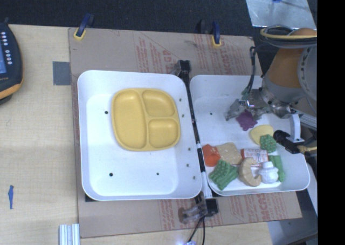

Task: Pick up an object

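My gripper hangs low over the upper middle of the right bin, below the grey and orange arm. A small purple object lies right under it, touching or almost touching its tip. Whether the purple object is gripped is not visible. Just right of it lie a pale yellow piece and a green bumpy piece. A red piece, a tan bread-like piece, a green ridged piece and a small white bottle crowd the bin's front.
The left bin holds a yellow divided plate. A black divider runs between the bins. Blue and yellow clamps pin the cardboard at the back. A black and orange pendant lies at the far left.
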Available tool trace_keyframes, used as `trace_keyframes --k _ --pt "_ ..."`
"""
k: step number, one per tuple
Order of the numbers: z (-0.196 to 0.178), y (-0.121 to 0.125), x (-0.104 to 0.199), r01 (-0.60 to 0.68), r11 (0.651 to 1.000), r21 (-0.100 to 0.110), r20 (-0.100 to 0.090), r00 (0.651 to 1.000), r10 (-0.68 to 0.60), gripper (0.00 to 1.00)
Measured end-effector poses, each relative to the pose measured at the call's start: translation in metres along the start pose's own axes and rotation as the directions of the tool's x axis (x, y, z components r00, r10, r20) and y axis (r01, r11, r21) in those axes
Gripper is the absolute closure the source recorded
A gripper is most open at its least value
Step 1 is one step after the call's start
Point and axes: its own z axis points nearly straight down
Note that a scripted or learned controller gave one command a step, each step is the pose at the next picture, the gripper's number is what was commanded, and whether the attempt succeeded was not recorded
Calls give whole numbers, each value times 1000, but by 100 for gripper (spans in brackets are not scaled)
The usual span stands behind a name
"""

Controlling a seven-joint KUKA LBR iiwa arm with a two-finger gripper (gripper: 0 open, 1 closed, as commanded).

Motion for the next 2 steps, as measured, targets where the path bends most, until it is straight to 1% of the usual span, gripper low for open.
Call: trace_keyframes --k 1,2 --pt "-43 18 -51 -8 1000 -9 6 1000 8 0" --pt "2 -6 -3 -1 1000 2 0 1000 1 0"
